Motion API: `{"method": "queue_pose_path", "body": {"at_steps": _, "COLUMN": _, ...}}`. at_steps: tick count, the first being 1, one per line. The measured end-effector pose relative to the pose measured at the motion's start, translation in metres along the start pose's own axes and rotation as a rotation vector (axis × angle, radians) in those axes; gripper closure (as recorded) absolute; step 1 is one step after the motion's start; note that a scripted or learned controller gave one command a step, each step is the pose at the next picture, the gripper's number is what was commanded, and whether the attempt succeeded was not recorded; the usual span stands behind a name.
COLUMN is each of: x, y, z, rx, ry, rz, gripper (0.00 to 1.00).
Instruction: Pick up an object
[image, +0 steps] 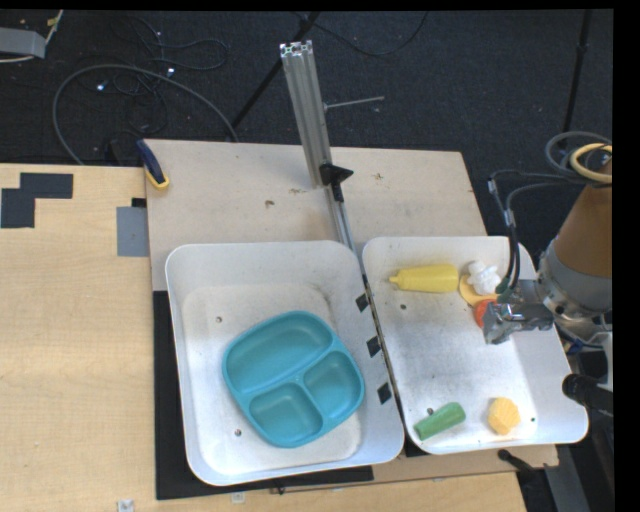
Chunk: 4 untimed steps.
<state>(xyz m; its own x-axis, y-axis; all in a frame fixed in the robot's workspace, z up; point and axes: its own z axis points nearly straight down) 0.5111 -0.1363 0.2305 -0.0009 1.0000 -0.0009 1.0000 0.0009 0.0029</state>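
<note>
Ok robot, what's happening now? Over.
Claw low at right bin edge, near yellow bottle. Nothing seen held. Green piece, yellow lump loose.

No legible text, label, brand, number or sign anywhere: none on the white bins (200, 300), the teal divided plate (292, 377), or the yellow bottle (426, 279) at two o'clock

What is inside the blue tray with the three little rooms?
Nothing shows inside the blue tray. All three compartments look bare. It lies flat in the left bin, so the bin floor under it is hidden.
</note>
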Motion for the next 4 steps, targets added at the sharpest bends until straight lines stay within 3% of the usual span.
{"method": "queue_pose_path", "body": {"at_steps": 1, "x": -0.001, "y": 0.001, "z": -0.043, "rx": 0.000, "ry": 0.000, "rz": -0.001, "gripper": 1.00}}
{"method": "queue_pose_path", "body": {"at_steps": 4, "x": 0.168, "y": 0.036, "z": -0.013, "rx": 0.006, "ry": 0.003, "rz": -0.005, "gripper": 1.00}}
